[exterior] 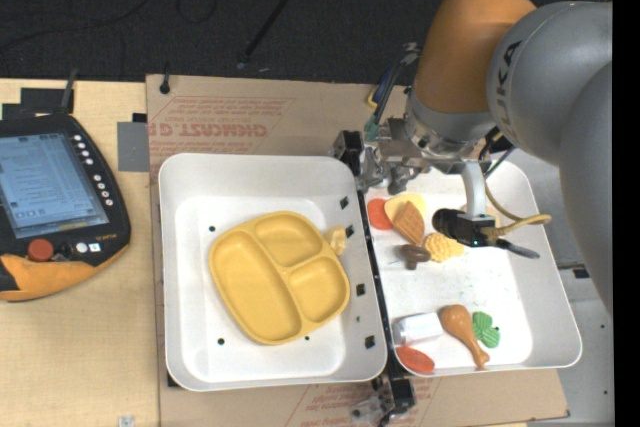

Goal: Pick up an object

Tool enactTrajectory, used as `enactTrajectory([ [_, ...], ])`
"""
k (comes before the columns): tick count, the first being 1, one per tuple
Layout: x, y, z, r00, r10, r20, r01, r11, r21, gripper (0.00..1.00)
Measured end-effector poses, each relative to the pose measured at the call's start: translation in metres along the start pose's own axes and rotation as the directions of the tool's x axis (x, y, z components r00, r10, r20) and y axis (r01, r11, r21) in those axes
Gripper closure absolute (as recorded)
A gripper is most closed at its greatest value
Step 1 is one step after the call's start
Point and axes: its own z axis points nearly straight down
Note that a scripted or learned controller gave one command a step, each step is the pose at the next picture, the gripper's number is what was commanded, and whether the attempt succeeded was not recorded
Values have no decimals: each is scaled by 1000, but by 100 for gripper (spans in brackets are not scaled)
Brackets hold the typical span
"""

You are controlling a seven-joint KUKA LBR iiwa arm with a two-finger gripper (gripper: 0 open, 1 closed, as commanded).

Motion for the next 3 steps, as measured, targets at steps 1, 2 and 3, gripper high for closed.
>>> enactTrajectory([
  [1, 47, -1, 13, 1000, 2, 1, -2, 1000, 2, 100],
  [2, 50, -4, 14, 1000, 5, 3, -5, 1000, 2, 100],
  [3, 54, -5, -6, 1000, 4, 2, -4, 1000, -1, 100],
])
